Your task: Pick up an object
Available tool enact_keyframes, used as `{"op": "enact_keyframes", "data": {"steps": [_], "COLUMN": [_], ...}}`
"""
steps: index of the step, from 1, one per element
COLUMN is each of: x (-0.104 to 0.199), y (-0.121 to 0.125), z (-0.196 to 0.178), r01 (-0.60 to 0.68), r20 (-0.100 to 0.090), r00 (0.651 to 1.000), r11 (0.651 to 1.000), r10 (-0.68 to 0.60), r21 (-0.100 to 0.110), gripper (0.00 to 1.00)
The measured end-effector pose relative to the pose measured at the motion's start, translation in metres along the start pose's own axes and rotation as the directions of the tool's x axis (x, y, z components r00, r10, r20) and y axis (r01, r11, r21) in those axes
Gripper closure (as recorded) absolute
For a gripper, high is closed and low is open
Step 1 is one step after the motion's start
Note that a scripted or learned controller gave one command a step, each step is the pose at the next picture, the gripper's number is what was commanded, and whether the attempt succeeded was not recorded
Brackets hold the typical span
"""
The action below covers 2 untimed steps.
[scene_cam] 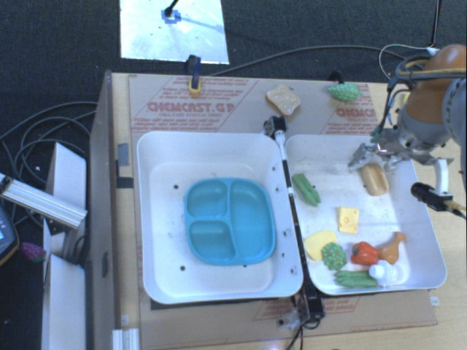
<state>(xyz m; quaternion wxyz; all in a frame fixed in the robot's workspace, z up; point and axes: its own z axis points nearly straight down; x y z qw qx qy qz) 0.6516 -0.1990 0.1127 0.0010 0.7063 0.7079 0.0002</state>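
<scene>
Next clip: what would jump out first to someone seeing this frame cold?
The light blue divided plate sits alone in the left bin. The right bin is crowded with toy food, mostly along its near side: a cheese wedge, a red pepper, green pieces. The grey-and-orange arm enters from the right, its gripper just above a tan bread roll at that bin's far end.

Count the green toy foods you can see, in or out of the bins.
4. A pickle in the right bin's upper left; broccoli and a bean pod near its front edge; a bumpy green piece on the cardboard behind. Others may hide under the arm.
</scene>
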Motion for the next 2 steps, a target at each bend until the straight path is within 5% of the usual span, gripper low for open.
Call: {"op": "enact_keyframes", "data": {"steps": [1,2], "x": [-0.008,-0.008], "y": [-0.012,-0.011], "z": [0.028,0.017], "r01": [-0.001,0.001], "r20": [0.0,0.002], "r00": [1.0,1.0], "r11": [1.0,1.0], "r10": [0.001,-0.001], "r21": [0.001,-0.004], "gripper": [0.0,1.0]}}
